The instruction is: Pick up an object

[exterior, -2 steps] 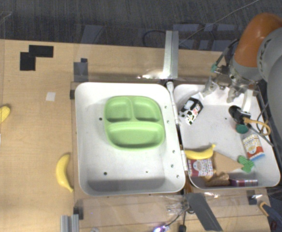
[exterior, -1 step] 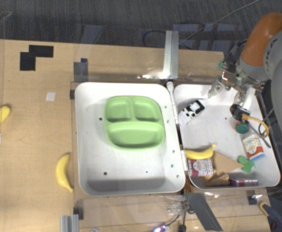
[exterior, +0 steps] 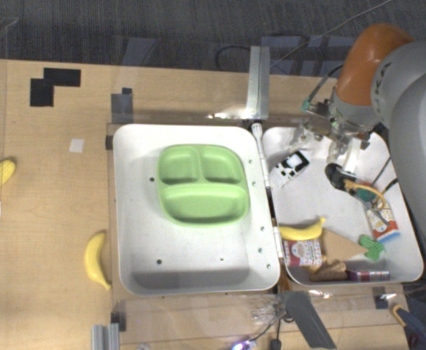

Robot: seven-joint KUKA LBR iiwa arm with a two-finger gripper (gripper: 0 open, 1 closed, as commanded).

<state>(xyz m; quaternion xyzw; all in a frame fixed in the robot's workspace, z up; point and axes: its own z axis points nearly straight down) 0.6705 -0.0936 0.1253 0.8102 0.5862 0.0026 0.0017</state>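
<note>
Presently: pincer (exterior: 328, 138) low at right bin's (exterior: 411, 268) far end, its opening cannot be judged | candidates: banana (exterior: 303, 231), pouch (exterior: 305, 253), green toy (exterior: 371, 248) crowd near end | risk: descent onto bare floor closes on nothing; clutter invites glancing grips.

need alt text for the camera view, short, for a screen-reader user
A grey robot arm with an orange band reaches from the right, its gripper over the far end of the right bin, which holds a banana, a small black-and-white item and other clutter. The left bin holds a green divided plate.
</note>
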